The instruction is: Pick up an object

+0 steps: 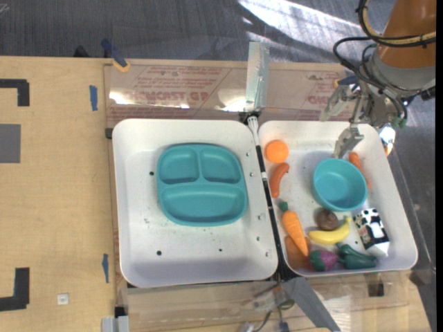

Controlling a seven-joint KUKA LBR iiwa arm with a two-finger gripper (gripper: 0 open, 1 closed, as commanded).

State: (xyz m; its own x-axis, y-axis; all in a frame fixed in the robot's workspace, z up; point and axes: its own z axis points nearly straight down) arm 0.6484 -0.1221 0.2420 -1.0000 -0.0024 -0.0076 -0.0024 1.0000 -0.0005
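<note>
My gripper point(361, 131) hangs over the back of the right bin point(403, 216), above the far rim of a teal bowl point(339, 184). Its fingers stand apart with nothing between them. In the right bin lie an orange ball point(277, 151), a curved orange piece point(277, 178), a carrot point(295, 232), a brown round item point(327, 219), a yellow banana point(329, 236), a black-and-white cow toy point(372, 227), a purple item point(322, 259) and a dark green one point(355, 258). An orange piece point(356, 161) peeks out behind the bowl.
The left bin point(131, 206) holds a teal divided plate point(201, 183). A raised divider point(264, 185) separates the two bins. A clear upright panel point(257, 75) stands behind them. The wooden bench point(48, 185) stretches to the left.
</note>
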